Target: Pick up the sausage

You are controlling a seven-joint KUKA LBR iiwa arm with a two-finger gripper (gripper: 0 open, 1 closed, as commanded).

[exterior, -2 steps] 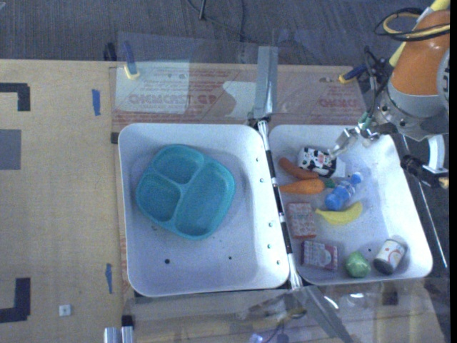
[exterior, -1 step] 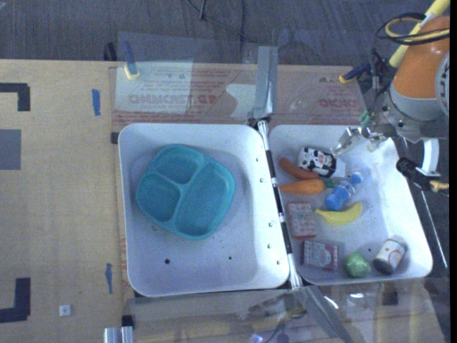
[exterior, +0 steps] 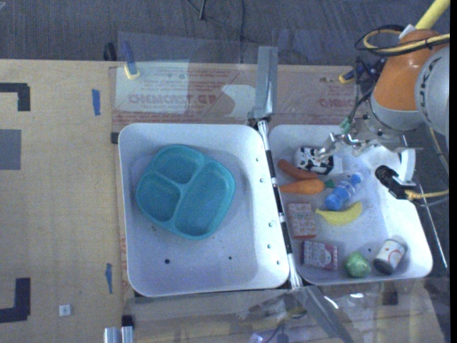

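Right bin, near its left wall: the sausage (exterior: pixel 291 168) lies loose on the white floor, a short, smooth, reddish-brown link, darker than the things around it. It is set at a slant, its upper end toward the divider between the bins and its lower end toward the bin's middle. We see an orange carrot (exterior: pixel 301 187) with a green tip just below it, almost parallel and close beside it. A black-and-white toy (exterior: pixel 314 161) sits at the sausage's right end.

The gripper (exterior: pixel 335 146) hangs over the back of the right bin (exterior: pixel 403 224), just right of that toy and apart from the sausage. Nothing is visibly in its grasp, and we cannot tell whether it is open or closed.

Further right of the carrot lie a blue bottle (exterior: pixel 345 189) and a banana (exterior: pixel 340 214). A pink packet (exterior: pixel 301 220), a red carton (exterior: pixel 319 254), a green ball (exterior: pixel 357 265) and a can (exterior: pixel 389 256) fill the front of the bin. Their labels are too small for us to read.

The left bin (exterior: pixel 130 148) holds a teal plate (exterior: pixel 186 191) with three compartments.

On the table (exterior: pixel 57 191) behind the bins stands a clear sheet (exterior: pixel 193 84). Its faint red lettering reads, as far as we can make out, "CHEMCAST GP".
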